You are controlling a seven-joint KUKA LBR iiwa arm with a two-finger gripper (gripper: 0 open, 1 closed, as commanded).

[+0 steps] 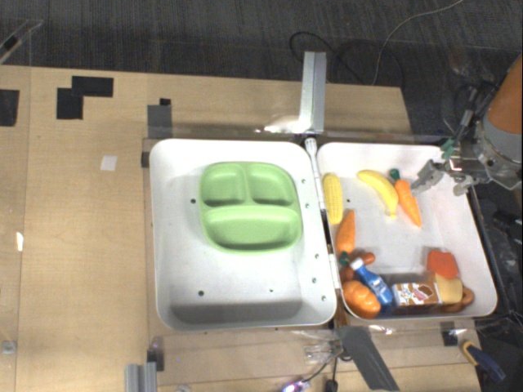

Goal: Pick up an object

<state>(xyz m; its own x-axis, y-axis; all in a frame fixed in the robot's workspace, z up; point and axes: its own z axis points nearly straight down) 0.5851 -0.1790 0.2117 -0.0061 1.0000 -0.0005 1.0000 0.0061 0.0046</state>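
Nothing picked up yet.
The gripper point(442, 175) is hovering just right of the toy carrot point(408, 202) in the right bin point(482, 243), fingers spread and holding nothing; the grasp is still to come.

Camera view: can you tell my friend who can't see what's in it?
A robot gripper hovers by a carrot and banana in the right bin of toy food. The left bin has a green tray.
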